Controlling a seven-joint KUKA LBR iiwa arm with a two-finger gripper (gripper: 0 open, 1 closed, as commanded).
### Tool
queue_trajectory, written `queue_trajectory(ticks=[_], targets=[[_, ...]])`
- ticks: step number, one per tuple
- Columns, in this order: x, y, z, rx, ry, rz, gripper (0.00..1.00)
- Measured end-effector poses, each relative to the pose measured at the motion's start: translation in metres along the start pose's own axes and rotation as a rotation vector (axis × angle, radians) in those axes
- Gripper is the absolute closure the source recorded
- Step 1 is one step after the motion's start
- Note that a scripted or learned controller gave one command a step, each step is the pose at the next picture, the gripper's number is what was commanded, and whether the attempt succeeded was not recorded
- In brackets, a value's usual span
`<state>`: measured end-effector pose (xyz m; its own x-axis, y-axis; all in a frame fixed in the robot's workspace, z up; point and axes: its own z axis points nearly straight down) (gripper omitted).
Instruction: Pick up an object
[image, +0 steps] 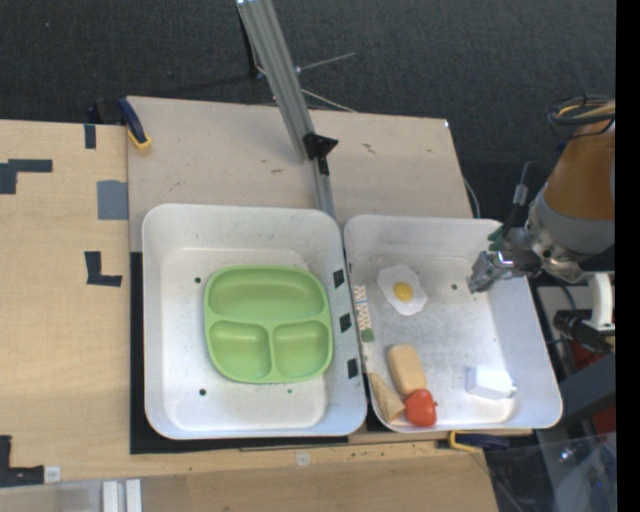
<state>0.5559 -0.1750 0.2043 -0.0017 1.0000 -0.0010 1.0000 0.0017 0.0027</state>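
Closest to the camera, a small red tomato-shaped toy (421, 408) sits at the near rim of the right shallow white plastic bin (520, 395), touching a tan bread-roll-shaped block (405, 367) just behind it. A slim brown wedge (385, 398) lies against the bin's near left corner, beside the roll. Farther back, a white fried-egg toy with a yellow yolk (402, 291) lies flat on the bin floor, apart from the roll. A small white crumpled-looking piece (490, 382) rests near the right wall; I cannot make out what it is.

My pincer (482, 275) hovers over the right bin's far right side, to the right of the egg and well apart from it, touching none of the objects. Whether it is released or clenched, I cannot tell.

In the left shallow white plastic bin (170, 300) lies a lime-green plastic plate with three compartments (268, 324). A narrow printed strip (362, 312) runs along the seam between the bins, its writing too small to read. Both bins rest on the pale wooden table (60, 330), which carries patches of dark tape.
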Motion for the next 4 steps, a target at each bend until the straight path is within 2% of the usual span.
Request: queue_trajectory(ticks=[2,3,4], targets=[[0.103,-0.004,0.010,0.006,0.003,-0.005,1.00],[0.153,-0.006,-0.007,0.003,0.003,-0.006,1.00],[0.197,-0.016,-0.005,0.006,0.003,-0.005,1.00]])
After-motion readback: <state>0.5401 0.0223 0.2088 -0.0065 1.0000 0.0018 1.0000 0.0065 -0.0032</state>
